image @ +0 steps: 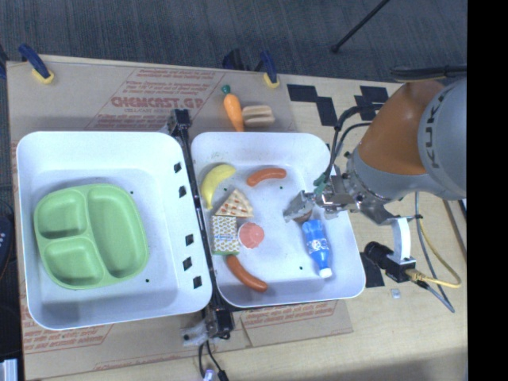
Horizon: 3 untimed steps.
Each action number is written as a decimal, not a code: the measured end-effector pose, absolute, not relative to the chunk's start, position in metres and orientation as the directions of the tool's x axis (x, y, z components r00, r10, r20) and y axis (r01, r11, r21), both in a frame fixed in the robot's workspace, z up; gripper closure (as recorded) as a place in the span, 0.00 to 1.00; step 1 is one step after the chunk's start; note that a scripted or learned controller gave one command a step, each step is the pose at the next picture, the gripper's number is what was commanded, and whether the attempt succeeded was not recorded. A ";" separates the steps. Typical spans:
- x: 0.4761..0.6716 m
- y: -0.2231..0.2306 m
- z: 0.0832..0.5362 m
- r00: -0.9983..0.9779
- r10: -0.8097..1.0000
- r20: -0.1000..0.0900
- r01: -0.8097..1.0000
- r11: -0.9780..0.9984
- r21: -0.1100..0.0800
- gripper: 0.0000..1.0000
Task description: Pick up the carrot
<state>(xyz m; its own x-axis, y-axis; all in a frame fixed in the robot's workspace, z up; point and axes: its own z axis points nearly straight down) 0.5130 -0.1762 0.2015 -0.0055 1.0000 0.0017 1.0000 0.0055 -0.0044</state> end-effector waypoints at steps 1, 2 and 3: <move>0.520 -0.159 0.458 0.170 0.985 -0.001 0.985 -0.170 0.000 0.00; 0.527 -0.201 0.305 0.329 0.944 0.000 0.944 -0.329 -0.005 0.00; 0.540 -0.171 0.133 0.529 0.849 0.000 0.849 -0.529 -0.008 0.00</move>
